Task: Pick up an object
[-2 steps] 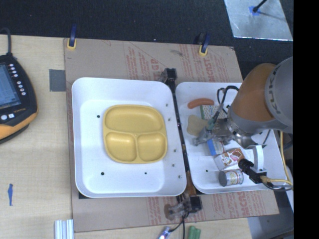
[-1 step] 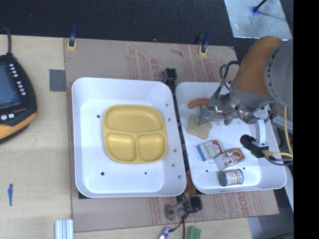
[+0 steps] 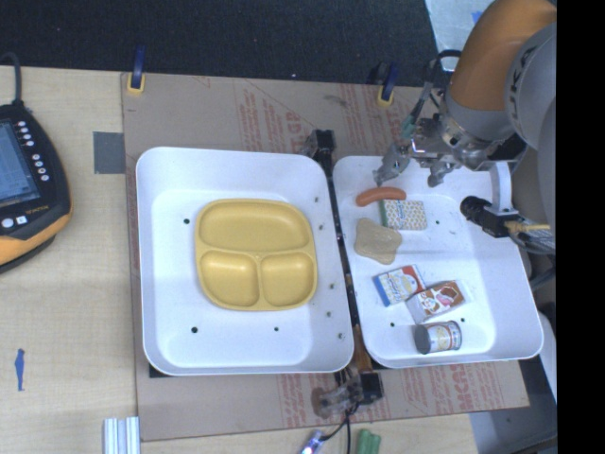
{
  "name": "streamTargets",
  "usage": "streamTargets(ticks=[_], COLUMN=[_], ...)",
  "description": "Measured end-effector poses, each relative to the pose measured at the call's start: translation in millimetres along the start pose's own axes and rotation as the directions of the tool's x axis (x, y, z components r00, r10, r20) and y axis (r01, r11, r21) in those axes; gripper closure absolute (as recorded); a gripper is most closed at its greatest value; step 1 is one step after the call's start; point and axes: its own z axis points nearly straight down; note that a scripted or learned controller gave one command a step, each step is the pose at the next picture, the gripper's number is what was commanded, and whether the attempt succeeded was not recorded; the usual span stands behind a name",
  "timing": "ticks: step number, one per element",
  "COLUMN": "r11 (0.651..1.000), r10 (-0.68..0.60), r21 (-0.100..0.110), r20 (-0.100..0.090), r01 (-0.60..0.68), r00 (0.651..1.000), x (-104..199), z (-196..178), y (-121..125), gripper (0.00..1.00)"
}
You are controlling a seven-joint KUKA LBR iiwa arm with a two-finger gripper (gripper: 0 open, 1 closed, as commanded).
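Observation:
My gripper [image 3: 412, 172] hangs over the far edge of the right bin [image 3: 510, 282], its fingers spread open with nothing between them. Just below it lies a red sausage [image 3: 380, 196]. Beside that rests a small patterned packet [image 3: 405, 215], and a tan bread slice [image 3: 377, 242] sits a little nearer. Closer to the front are a blue-and-white carton [image 3: 398, 283], a red-and-white box [image 3: 438, 299] and a small can [image 3: 438, 337] on its side.
The left bin [image 3: 170, 329] holds a yellow divided plate [image 3: 256, 253]. A teach pendant [image 3: 24, 183] lies at the bench's far left. Blue clamps [image 3: 137, 69] pin the cardboard at the back. A black fitting [image 3: 485, 216] juts over the right bin's right side.

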Motion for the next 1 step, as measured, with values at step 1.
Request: streamTargets(ticks=[1], r11=[1.0], r10=[-0.001], r21=[0.003], r20=[0.001], r01=[0.001], r00=[1.0], x=[-5.0], z=[50.1], y=[-25.3], gripper=[0.0])
